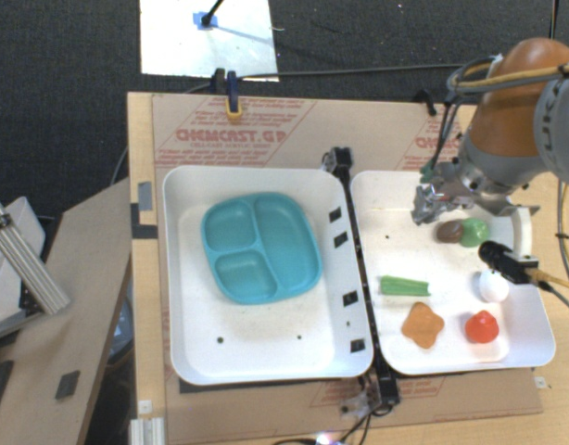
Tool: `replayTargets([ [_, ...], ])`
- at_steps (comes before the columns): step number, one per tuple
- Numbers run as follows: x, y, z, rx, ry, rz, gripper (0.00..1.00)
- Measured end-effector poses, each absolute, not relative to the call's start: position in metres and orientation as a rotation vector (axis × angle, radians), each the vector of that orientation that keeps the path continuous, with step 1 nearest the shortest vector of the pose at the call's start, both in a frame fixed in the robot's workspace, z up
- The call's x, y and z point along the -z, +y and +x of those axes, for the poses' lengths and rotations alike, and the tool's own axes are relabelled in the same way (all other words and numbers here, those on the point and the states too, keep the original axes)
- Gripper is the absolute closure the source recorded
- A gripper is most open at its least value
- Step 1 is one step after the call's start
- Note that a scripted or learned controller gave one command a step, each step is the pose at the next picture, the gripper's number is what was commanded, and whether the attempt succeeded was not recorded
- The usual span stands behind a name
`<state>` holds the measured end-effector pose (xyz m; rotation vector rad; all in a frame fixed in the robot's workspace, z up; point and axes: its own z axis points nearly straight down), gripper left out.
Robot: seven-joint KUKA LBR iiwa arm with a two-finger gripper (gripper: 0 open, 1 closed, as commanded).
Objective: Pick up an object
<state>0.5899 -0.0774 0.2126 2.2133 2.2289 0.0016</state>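
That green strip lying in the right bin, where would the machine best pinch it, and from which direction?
Probably at its middle, coming straight down from above. The green strip lies flat on the floor of the right bin, long and narrow, running left to right in the camera view. Fingers closing across its narrow width should fit, and the orange piece below it lies apart, leaving room.

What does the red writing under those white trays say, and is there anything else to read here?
"CHEMCAST GP": red print on the brown sheet behind the left bin.
More red print at the sheet's right, by the arm: partly hidden, unreadable.
Smaller red lines beneath: too blurred.
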Motion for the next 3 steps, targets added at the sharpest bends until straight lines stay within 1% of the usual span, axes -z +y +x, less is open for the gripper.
replayTargets([
  [2,-0.201,0.020,0.550,0.000,2.229,2.215,1.00],
  [3,-0.219,0.071,0.535,-0.004,2.231,2.212,1.00],
])
